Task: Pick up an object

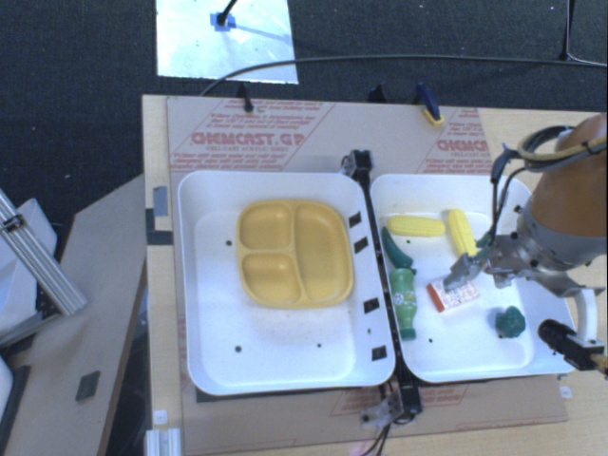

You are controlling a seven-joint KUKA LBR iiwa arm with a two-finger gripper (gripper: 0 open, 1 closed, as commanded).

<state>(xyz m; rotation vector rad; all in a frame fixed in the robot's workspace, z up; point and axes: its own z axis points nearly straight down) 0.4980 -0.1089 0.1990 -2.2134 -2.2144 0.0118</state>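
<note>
White bins, two of them, six things between them

We count two white bins: the left bin [204, 350] bears one yellow divided plate [293, 253]; the right bin [475, 369] holds two yellow corn cobs [415, 225] [461, 230], one green bottle [404, 299], one dark green pepper [394, 248], one dark green lump [510, 322] and one red-and-white packet [454, 295]. The gripper [467, 272] hangs just over that packet; its state we cannot tell. On the board [249, 139] behind we read "CHEMCAST GP".

Left bin [204, 283]: I see one yellow divided plate [293, 253]. Right bin [475, 367]: I count two corn cobs [415, 225], green bottle [405, 299], dark green pepper [393, 247], red-and-white box [454, 294], teal lump [510, 322]. Gripper [465, 270] sits low, just above the box.
</note>
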